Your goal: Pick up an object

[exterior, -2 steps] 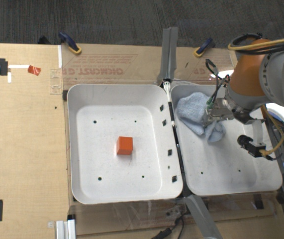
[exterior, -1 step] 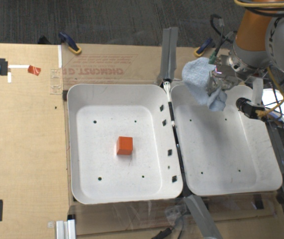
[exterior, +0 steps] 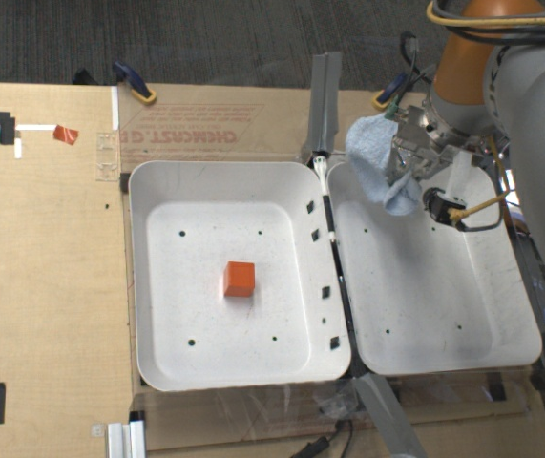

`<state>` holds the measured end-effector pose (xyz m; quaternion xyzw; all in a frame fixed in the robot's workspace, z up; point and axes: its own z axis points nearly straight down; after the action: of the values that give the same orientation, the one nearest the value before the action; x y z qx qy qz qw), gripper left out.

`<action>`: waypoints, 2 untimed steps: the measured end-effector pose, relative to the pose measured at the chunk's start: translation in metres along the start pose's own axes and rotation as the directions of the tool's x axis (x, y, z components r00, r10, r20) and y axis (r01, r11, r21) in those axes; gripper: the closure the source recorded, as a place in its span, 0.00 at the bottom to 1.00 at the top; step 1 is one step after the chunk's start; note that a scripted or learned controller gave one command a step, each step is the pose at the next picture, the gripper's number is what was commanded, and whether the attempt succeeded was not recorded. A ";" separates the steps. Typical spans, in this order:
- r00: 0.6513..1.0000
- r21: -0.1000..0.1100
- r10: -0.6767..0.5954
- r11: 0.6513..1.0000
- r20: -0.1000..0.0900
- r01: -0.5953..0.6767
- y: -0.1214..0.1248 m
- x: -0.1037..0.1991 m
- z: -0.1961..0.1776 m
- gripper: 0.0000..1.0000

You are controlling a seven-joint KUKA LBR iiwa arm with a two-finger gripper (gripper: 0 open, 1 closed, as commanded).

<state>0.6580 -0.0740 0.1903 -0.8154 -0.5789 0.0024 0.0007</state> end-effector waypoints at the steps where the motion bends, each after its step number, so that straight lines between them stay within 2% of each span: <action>1: 0.995 -0.001 0.103 0.995 -0.001 -0.103 -0.001 0.004 0.000 1.00; 2: 0.995 -0.001 0.103 0.995 -0.001 -0.103 -0.001 0.004 0.000 0.00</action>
<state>0.6584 -0.0699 0.1907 -0.8442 -0.5360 0.0018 0.0003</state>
